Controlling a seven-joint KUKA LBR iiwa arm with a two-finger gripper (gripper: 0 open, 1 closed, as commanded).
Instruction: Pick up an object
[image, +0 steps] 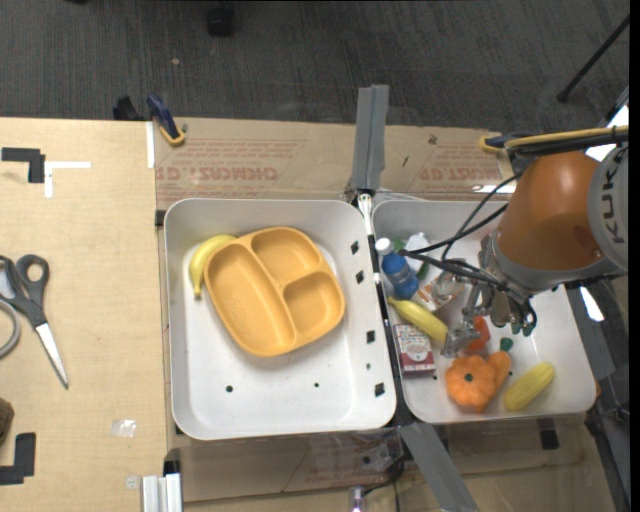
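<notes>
Currently observing gripper (468, 338) hanging low over the middle of the right bin (560, 405), reaching in from that bin's right edge. Not managing to tell how far open it is: the wrist and cables are masking the tip. Not seeing anything clearly held.

Noting a small red object (481, 329) lying just beside the gripper tip, apparently touching it, though contact is not resolving. Seeing only part of it; shape, long axis and pointing direction staying unreadable.

Recording neighbours in the same bin: orange pumpkin-like toy (475, 383) sitting near the front edge, just in front of the gripper; yellow corn cob (529, 386) lying beside it toward the front right corner, long axis slanting from front edge up toward right edge; small banana (421, 320) lying near the left wall, slanting; dark red box (413, 349) resting just in front of it; blue bottle (397, 272) standing by the left wall toward the back.

Logging in the left bin (200, 400) a yellow divided plate (276, 290) overlapping a second banana (204, 262).
</notes>
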